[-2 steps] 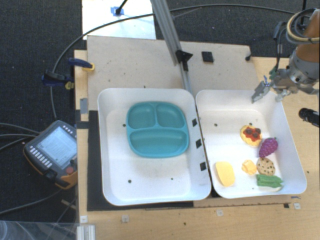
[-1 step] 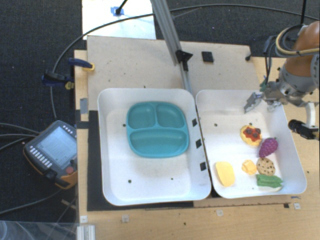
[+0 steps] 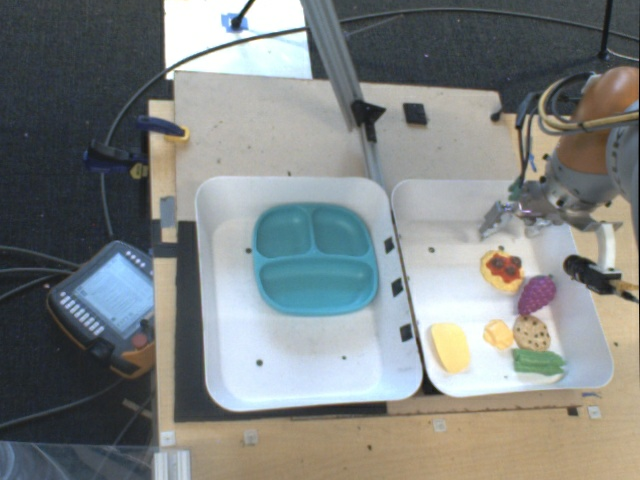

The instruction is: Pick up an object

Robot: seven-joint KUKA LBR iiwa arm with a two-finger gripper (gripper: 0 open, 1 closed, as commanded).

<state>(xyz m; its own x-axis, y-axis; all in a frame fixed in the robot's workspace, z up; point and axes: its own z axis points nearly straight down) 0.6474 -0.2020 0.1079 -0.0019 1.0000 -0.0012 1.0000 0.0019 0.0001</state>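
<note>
The pincer [image 3: 497,218] is held spread and unladen over bare floor of the right bin [image 3: 440,218], short of the toy pizza [image 3: 502,270].

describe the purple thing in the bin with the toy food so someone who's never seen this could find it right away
Start at the right-hand white bin, the one the arm reaches over. Along its right side lies a cluster of toy foods; the bunch of grapes sits just below and right of the pizza slice and above the cookie. It is the only purple, bumpy piece there.

Robotics lab, teach pendant [image 3: 105,308], cables [image 3: 60,268]
</note>
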